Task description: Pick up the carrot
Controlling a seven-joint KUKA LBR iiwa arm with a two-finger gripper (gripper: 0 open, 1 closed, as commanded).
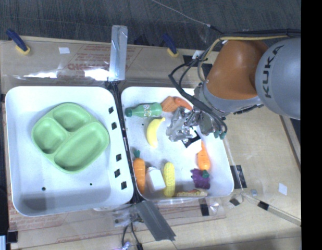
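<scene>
The pale wooden counter [265, 155] carried two shallow white bins side by side; the left white bin [25, 191] held a light green plastic plate with three compartments [71, 136], lying flat near its middle; the right white bin [221, 189] held the toy food. The grey arm with its orange band [239, 74] reached in from the right and hung over the upper right part of that bin, cables looping around its wrist; the metal end effector [180, 127] pointed down over the bin's middle, just right of a yellow plastic banana [153, 130]; whether it was open or closed could not be told, and nothing could be seen gripped in it.

A green plastic bottle with a white label [144, 110] lay on its side along the bin's upper edge; an orange-red toy [174, 103] sat beside it, partly under the arm. There were two carrot-like pieces: a small orange carrot [203, 159] lay below and to the right of the end effector, near but apart from it, above a purple bunch of grapes [200, 177]; a larger orange carrot with a green top [139, 172] lay by the bin's left wall, well apart from the end effector. Between them along the lower edge stood a white block [156, 180] and a yellow corn cob [169, 179].
</scene>
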